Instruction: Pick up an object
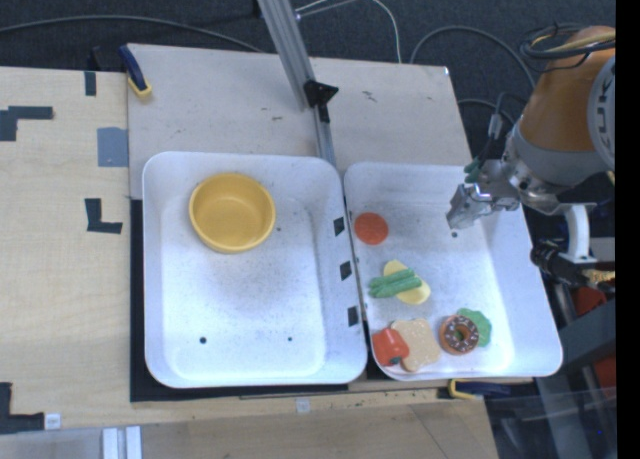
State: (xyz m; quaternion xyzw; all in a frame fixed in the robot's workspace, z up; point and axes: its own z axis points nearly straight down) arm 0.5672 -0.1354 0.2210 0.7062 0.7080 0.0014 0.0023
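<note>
A yellow bowl point(232, 211) sat in the left bin point(170, 347). In the right bin point(520, 342) lay an orange disc point(371, 228), a green-and-yellow toy point(399, 284), a red piece point(390, 346) beside a tan slab point(419, 344), and a doughnut point(460, 334) (near the front corner). The gripper point(464, 209) hung over the bin's far right part, clear of every toy; its grip could not be made out.

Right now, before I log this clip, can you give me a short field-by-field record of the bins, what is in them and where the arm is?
left bin: yellow bowl
right bin: orange disc, green and yellow toy, red piece, tan slice, doughnut
arm: enters from right, gripper over the right bin's upper part
held: nothing seen in gripper
</note>
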